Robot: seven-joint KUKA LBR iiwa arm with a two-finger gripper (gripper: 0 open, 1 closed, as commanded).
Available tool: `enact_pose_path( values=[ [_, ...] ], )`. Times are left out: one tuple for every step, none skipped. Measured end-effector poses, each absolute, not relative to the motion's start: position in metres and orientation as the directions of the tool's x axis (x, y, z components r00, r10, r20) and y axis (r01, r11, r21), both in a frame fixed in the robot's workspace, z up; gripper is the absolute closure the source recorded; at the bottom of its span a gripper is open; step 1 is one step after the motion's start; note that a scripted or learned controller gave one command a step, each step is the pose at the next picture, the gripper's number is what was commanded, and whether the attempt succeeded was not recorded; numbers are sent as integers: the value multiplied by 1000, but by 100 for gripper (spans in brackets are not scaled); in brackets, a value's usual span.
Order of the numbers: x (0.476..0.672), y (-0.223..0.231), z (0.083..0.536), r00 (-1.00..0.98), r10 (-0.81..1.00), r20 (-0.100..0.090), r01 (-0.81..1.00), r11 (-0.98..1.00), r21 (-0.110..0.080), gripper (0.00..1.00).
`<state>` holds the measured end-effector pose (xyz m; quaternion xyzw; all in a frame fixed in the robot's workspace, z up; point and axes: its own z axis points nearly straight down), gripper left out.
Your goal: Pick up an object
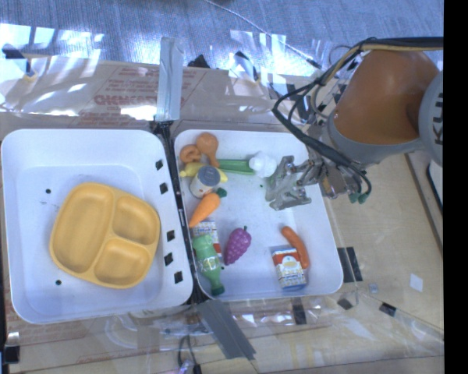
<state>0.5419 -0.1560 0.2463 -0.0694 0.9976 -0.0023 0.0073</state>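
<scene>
Gripper (287, 187) sits low over the upper right part of the right bin (321, 223), metal fingers look parted with nothing between them, though the gap is hard to read from this angle. Nearest thing: white bottle with green body (246, 164), just left of the claw, lying flat, long axis roughly left-right, white cap end toward the gripper. Likely light, rigid plastic, round so it may roll; best taken across the green body, fingers crosswise to the axis. Below the claw, apart from it: small orange carrot-like stick (295, 245), axis diagonal, upper left to lower right, beside a small box with red label (289, 268). Purple grape bunch (236, 245) mid-bin, probably bumpy plastic, easy pinch. Left edge of the bin: orange carrot (204, 208) angled, tin can (206, 179), orange-brown toys (200, 149), green bottle (207, 262) lying near vertical in frame. Left bin (23, 287) holds a yellow divided tray (104, 234). No object lifted yet.
</scene>
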Motion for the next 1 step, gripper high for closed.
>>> enact_pose_path(
  values=[
    [580, -106, 162, -971, -238, 5, -238, 971, 5, 100]
  ],
)
